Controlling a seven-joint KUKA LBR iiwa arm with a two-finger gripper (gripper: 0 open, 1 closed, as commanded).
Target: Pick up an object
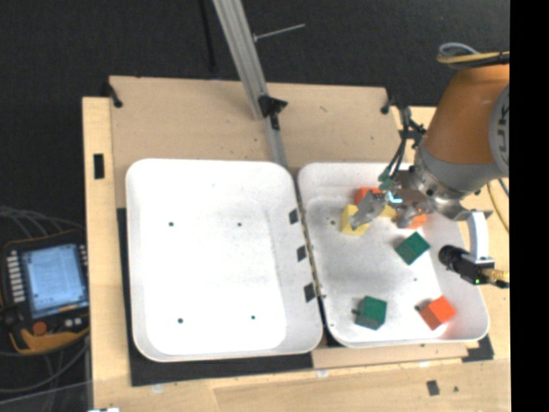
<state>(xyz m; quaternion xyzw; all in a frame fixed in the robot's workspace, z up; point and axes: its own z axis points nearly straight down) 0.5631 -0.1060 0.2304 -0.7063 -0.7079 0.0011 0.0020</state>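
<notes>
Counter (206, 127): pale wood surface carrying two shallow white bins side by side.

Left bin (210, 256): white, with a few small dark specks on its floor.

Right bin (343, 256): white, holds the loose objects listed below.

Arm (467, 136): grey with an orange band, reaching in from the right over the upper part of the right bin.

Hand (377, 209): low over the upper middle of the right bin, among a small cluster of objects. Whether it is open or closed cannot be told; nothing is clearly seen gripped.

Yellow piece (352, 221): upper middle of the right bin, just beside the hand, on its left.

Orange piece (367, 196): just above the yellow piece, close against the hand.

Green block (413, 248): right of centre in the right bin, tilted, apart from the hand.

Dark green block (371, 312): near the lower edge of the right bin, well apart from the hand.

Orange block (437, 312): lower right corner of the right bin.

Tablet-like screen (53, 279): off the counter at far left, lit.

Metal pole (244, 54): slanting from the top down to the seam between the bins.
</notes>
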